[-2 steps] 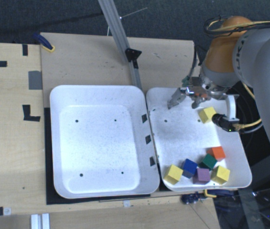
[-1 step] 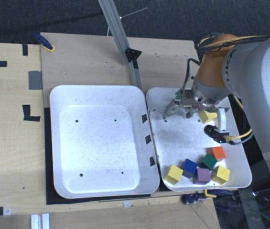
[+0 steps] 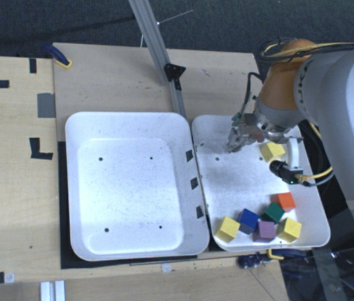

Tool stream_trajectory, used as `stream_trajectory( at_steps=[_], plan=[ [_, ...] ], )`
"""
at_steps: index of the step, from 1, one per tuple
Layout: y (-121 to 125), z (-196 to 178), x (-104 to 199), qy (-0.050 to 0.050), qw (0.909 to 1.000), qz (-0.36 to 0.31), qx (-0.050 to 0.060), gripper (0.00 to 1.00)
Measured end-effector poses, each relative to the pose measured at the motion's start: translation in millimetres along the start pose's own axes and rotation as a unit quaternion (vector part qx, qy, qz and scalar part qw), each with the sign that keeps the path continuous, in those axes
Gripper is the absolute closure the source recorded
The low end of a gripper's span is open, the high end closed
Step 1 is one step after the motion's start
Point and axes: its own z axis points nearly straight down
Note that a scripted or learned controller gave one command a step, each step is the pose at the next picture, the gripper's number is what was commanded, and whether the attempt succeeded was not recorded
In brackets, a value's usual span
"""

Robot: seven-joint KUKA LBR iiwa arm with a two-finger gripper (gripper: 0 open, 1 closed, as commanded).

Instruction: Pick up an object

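The bench is of light wood and it carries two shallow white bins side by side on a dark mat. The left bin is the larger one in the view; its floor shows only some small dark dots. The right bin touches it along the inner edge and holds all the blocks.

The arm comes in from the right. It is grey, with an orange band above the wrist, and it bends down over the far part of the right bin. A grey metal bar runs at a slant from the top of the view down to the far edge between the bins.

The tool hangs low over the far left part of the right bin, close to its floor. It looks small and dark, and I cannot tell if it is spread or pressed together; no block is seen in it.

One yellow block lies alone just beside the tool, on its right side, partly under the wrist. The other blocks lie in a group at the near edge of the right bin, well apart from the tool: a yellow cube at the left, then a blue cube, a purple cube, a green cube, an orange cube and another yellow one at the right. Several of them touch each other.
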Motion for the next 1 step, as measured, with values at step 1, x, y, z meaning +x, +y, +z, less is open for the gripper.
stream_trajectory(
  at_steps=[1],
  plan=[
    [5.3,-59.4,8.2,0.000,1.0000,0.000,-0.004,1.00]
  ],
)
